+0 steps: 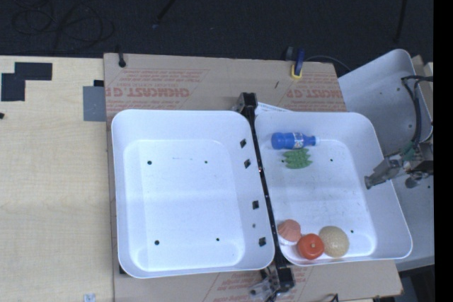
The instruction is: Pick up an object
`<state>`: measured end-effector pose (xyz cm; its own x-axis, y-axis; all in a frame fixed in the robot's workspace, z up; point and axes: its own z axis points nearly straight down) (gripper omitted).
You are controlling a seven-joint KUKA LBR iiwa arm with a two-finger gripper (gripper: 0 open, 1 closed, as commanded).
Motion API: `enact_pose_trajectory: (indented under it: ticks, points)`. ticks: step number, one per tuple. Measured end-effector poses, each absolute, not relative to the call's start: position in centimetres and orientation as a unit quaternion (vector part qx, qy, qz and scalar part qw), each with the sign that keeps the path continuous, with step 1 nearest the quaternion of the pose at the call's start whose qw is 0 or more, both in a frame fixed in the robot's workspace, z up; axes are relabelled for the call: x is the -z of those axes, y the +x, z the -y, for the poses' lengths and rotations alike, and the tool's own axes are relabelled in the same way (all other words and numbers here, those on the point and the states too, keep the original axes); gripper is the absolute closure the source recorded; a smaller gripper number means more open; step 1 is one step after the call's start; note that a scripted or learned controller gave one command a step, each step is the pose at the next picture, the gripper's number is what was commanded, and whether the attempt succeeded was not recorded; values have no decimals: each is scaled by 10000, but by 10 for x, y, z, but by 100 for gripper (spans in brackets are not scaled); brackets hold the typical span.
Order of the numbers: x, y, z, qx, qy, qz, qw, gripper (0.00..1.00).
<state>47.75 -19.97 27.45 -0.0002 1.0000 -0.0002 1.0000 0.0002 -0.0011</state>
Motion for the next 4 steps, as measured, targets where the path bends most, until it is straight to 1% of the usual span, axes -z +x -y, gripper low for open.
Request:
enact_pose_trajectory:
  ticks: [1,2,3,4]
  points:
    - [-347,515,215,12,-7065,7077,-39,0]
    - [-394,482,214,5,-7080,7063,-15,0]
    - [-414,476,214,1,-7065,7077,-7,0]
    - [-448,476,214,2,-7062,7080,-10,0]
